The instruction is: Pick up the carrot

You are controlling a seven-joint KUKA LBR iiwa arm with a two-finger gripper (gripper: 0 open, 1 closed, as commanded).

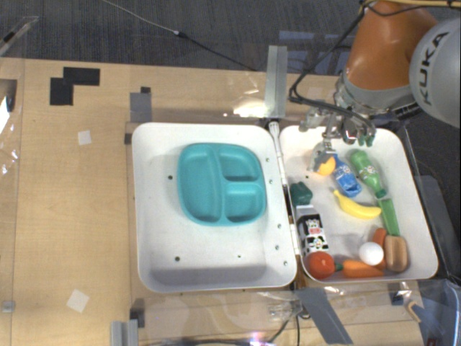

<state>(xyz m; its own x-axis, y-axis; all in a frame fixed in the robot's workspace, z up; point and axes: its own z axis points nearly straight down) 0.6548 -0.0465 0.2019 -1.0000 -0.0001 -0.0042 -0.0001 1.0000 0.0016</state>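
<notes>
Arm hanging over the right bin's far end

A teal tray (220, 182) is lying in the left bin (155, 215); the carrot (362, 269) is resting at the right bin's (418, 193) near edge beside a white ball (372, 253), while the gripper (325, 150), its state impossible to tell, is hovering well apart.

Readable text: "KUKA" in dark capitals on the grey housing of my arm (436, 56), upper right, running at a slant along the casing. That is the one word I can make out with confidence.

Green bottle (367, 171) in the right bin (414, 193): carries a label, print too small to read. Blue packet (347, 182) beside it: markings present, illegible. Small black-and-white carton (312, 233) near the bin's left wall: graphics on it, no letters resolvable.
</notes>
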